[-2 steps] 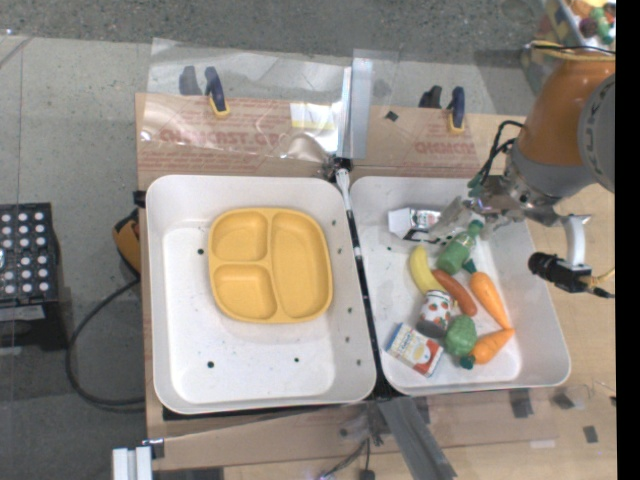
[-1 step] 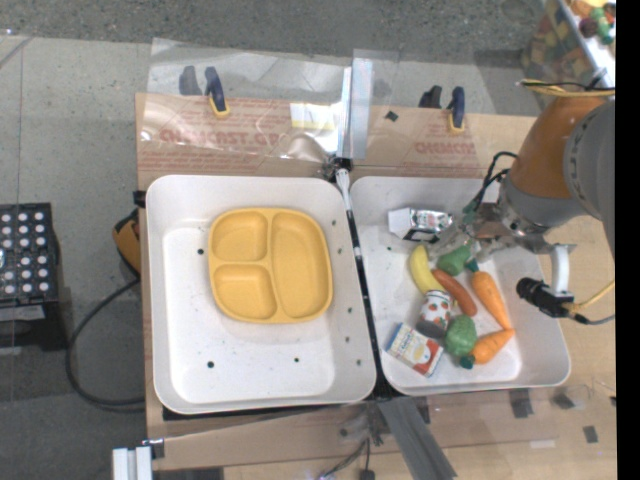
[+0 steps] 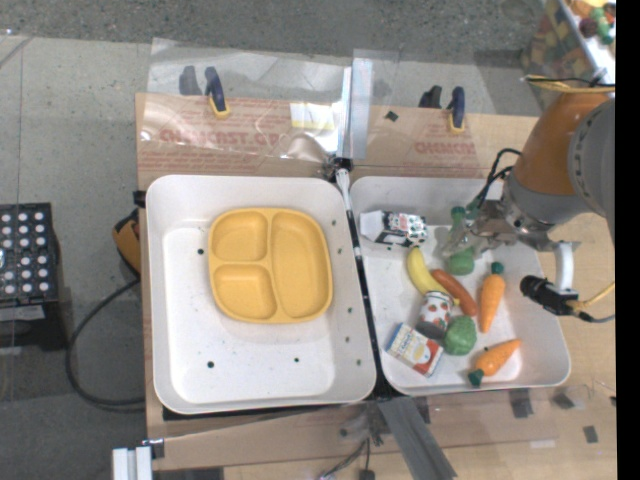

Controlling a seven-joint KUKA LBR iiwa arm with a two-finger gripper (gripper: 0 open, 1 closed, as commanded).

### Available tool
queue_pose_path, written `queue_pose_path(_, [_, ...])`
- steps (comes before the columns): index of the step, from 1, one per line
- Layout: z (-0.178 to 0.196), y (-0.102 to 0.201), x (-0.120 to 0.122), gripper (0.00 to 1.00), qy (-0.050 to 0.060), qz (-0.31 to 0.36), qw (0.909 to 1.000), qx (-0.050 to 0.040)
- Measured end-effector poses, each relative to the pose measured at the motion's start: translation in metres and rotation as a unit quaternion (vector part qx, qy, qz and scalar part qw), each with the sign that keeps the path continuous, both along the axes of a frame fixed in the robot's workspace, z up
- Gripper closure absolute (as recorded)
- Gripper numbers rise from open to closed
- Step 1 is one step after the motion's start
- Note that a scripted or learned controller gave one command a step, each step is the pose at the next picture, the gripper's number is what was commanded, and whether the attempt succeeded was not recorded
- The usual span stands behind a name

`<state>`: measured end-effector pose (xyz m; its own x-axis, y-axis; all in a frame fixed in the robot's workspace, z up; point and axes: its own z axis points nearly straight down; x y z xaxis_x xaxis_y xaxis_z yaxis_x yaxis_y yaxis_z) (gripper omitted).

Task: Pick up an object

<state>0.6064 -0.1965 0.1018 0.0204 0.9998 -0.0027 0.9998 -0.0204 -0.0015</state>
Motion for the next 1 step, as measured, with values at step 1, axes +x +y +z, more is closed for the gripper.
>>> queue_pose_path(1, [0.0973, 0.0458, 0.0362, 1.00, -0.001, -0.005, 1.0000, -0.0001])
